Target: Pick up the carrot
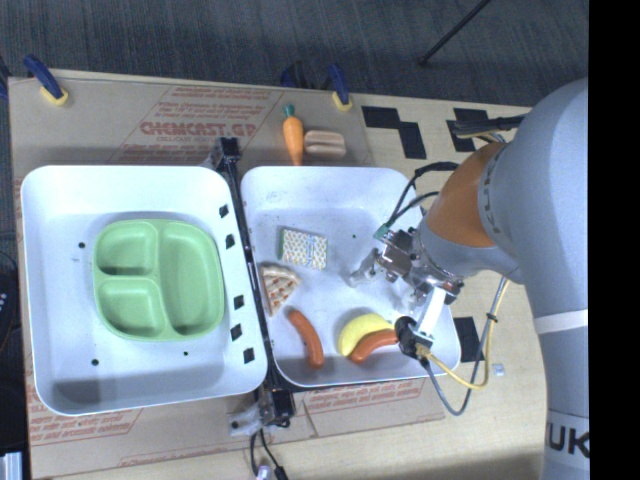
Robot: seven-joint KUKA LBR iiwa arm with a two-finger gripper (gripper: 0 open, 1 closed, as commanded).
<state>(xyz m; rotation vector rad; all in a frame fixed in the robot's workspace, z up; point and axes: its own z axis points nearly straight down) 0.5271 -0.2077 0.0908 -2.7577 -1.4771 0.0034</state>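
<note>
Gripper (368,271): metal two-finger tool, low over right bin's right-centre floor; finger state cannot be told.
Arm (520,218): grey with orange band, entering from frame right, covering bin's right rim.
Right bin (330,183): shallow white; bare floor in upper half.
Nearby items: yellow banana (358,330) and orange sausage (374,345) touching, lower right by rim; second sausage (306,336), waffle wedge (279,286), patterned square packet (303,248) toward centre-left.
Carrot (292,136): orange, green-topped, outside bins on cardboard just above upper rim, beside tan bun (324,144).
Left bin (50,268): green sectioned plate (158,278) centred, open margin around.
</note>
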